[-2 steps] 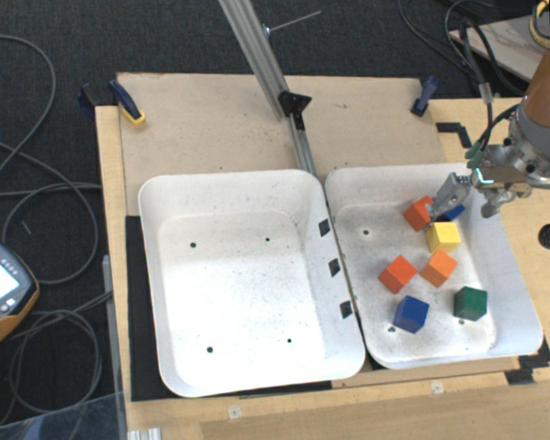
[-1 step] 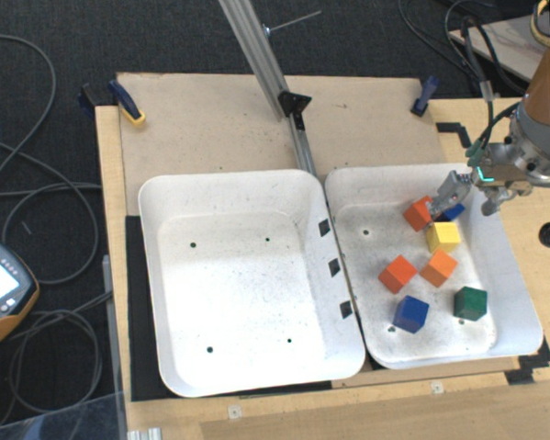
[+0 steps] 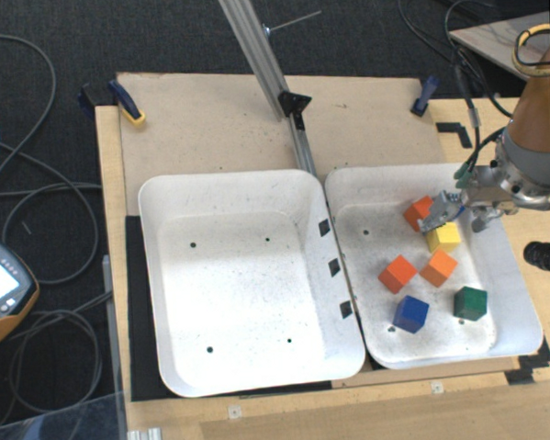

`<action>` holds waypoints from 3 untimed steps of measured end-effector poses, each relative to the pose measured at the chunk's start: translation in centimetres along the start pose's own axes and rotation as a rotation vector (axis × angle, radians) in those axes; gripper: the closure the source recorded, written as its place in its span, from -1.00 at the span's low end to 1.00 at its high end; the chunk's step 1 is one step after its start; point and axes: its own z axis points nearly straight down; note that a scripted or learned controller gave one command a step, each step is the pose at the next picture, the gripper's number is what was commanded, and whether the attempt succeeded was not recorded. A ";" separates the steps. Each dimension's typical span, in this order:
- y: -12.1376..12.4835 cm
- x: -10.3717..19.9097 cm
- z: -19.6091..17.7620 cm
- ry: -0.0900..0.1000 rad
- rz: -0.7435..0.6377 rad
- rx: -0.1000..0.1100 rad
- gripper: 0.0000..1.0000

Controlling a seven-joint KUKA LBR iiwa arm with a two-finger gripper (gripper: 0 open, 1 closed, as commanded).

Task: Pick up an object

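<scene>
Nothing is looking picked up yet: every block is lying on the floor of the right shallow white plastic bin (image 3: 502,340), and the grasp is remaining to be made and lifted. The grey two-finger end effector (image 3: 440,217) is reaching in from three o'clock and hovering low over the cluster at the bin's twelve o'clock side, its tip sitting between a small orange cube (image 3: 417,212) and the yellow cube (image 3: 444,238); whether it is apart or together, I cannot tell.

Counting: three orange cubes, the other two (image 3: 397,273) and (image 3: 438,268) lying near the centre, one yellow, one blue cube (image 3: 410,314) and one green cube (image 3: 471,303) toward six o'clock. Six blocks, two bins on the worktop (image 3: 206,126).
</scene>
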 end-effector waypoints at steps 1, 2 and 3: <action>-0.2 0.1 6.4 0.001 -0.001 0.002 -1.00; -0.8 0.9 11.1 0.001 -0.001 0.001 -1.00; -0.5 0.8 9.6 -0.001 -0.001 -0.008 1.00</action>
